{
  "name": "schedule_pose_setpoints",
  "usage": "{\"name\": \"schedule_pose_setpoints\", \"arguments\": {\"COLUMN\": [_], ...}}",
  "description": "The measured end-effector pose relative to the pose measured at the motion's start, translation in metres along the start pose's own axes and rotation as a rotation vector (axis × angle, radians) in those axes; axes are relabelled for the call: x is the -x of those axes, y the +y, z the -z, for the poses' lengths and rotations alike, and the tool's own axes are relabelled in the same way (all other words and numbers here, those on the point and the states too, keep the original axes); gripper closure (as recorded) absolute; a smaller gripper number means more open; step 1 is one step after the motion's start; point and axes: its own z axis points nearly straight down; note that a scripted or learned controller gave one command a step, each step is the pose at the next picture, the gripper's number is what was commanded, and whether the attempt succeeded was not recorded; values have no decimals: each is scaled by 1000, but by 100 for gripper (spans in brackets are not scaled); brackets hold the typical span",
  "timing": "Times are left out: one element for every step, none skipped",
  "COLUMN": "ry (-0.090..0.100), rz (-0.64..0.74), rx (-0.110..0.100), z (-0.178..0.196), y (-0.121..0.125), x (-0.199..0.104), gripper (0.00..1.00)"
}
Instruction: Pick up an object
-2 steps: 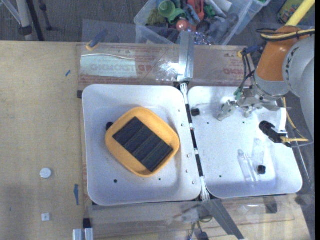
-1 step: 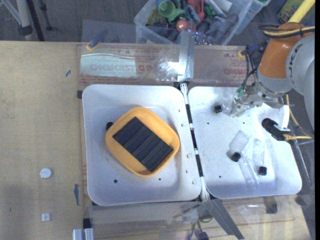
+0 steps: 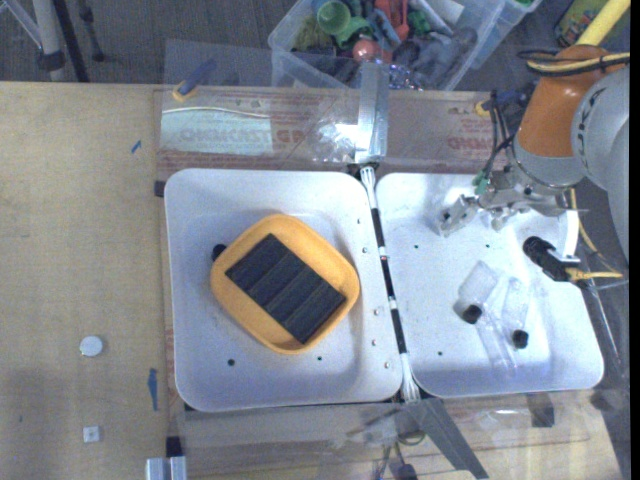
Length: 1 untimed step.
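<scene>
**Clear plastic pieces lie in the right bin, below the gripper**

Two clear plastic pieces sit in the right bin (image 3: 430, 363), in its nearer half and toward its right side. The first clear piece (image 3: 478, 286) is tilted, with a black end (image 3: 470, 313) at its lower tip. The second clear piece (image 3: 508, 313) lies just beside it on the right, and its own black tip (image 3: 519, 338) points toward the bin's front edge. The two are close together; whether they touch cannot be told, since the plastic is nearly see-through against the white floor.

The gripper (image 3: 455, 215) hangs over the far half of the same bin, apart from both clear pieces and nearer the back wall. Nothing is seen in its grasp. Whether it is spread or closed cannot be told from this slant. The arm (image 3: 605, 138) reaches in from the right, with its orange band (image 3: 548, 118) above the bin's far right corner.

The left bin (image 3: 185, 288) holds a yellow tray (image 3: 312, 243) turned cornerwise near the middle. A dark ribbed panel (image 3: 285, 286) fills its top. A small black bit (image 3: 218, 253) shows at the tray's left edge, partly hidden beneath it.

Behind the bins, a strip of clear film over printed card (image 3: 255, 128) runs along the bench (image 3: 70, 218). Farther back stands a clear tub of coloured toys (image 3: 395, 13). A small pale disc (image 3: 91, 346) lies on the bench, well to the left of the bins.
</scene>
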Motion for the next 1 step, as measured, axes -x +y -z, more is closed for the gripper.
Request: {"name": "schedule_pose_setpoints", "arguments": {"ry": [-2], "rz": [28], "rx": [32], "z": [-11], "y": [-58], "x": [-52], "gripper": [0]}}
